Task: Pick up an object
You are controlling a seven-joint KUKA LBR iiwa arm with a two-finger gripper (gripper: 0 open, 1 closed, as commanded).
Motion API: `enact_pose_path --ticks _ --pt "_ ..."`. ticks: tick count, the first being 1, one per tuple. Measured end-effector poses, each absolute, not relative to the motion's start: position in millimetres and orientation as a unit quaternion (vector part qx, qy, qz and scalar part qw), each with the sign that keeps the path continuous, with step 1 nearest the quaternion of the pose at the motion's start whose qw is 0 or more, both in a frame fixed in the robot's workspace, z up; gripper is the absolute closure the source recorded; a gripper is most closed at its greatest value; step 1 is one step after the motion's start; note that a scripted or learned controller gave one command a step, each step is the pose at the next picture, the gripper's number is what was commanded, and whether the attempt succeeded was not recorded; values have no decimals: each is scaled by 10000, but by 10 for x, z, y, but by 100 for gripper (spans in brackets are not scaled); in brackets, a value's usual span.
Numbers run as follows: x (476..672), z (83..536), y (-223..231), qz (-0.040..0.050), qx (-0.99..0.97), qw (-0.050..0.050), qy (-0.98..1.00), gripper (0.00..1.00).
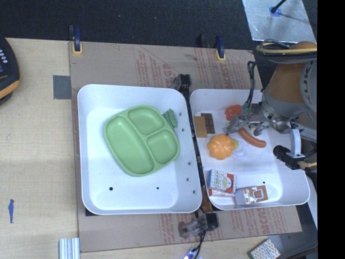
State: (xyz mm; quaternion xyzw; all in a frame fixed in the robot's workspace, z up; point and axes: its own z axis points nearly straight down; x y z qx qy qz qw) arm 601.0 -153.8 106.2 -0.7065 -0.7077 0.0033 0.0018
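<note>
Cardboard underlies both bins; the gripper [243, 125] hangs low in the right bin [285, 190] (its grip I cannot tell). A sausage [252, 138] lies just beneath, slanting down-right.

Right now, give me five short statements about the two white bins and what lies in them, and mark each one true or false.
1. The green divided plate lies in the left white bin. True.
2. The orange pumpkin-shaped toy lies in the left bin. False: it lies in the right white bin.
3. The gripper is over the right bin, near the red sausage-shaped toy. True.
4. Two small printed cartons lie at the far edge of the right bin. False: they lie at its near edge.
5. The brown rectangular block lies on the green plate. False: it lies in the right bin.
</note>
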Motion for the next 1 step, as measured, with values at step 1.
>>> enact_pose_path --ticks 1 --pt "6585 917 -1192 -1 -7040 -2 -7102 0"
